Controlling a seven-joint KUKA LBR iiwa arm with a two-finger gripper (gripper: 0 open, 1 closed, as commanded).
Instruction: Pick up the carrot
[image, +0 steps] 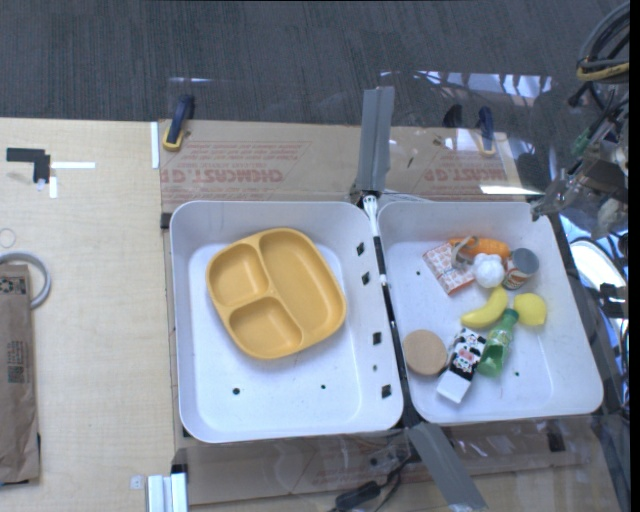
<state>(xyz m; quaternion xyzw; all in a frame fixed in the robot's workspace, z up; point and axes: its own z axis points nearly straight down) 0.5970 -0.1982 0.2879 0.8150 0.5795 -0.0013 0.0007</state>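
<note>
Two white bins stand side by side, and we find the carrot in the bin on the right of the view, near its far wall. Its long axis runs roughly left to right (which end is the tip we cannot tell). A white ball touches its near side, and a small card lies just beside it.

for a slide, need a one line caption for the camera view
Carrot lies at the back of the right bin among toy foods; a yellow plate sits in the left bin.
</note>
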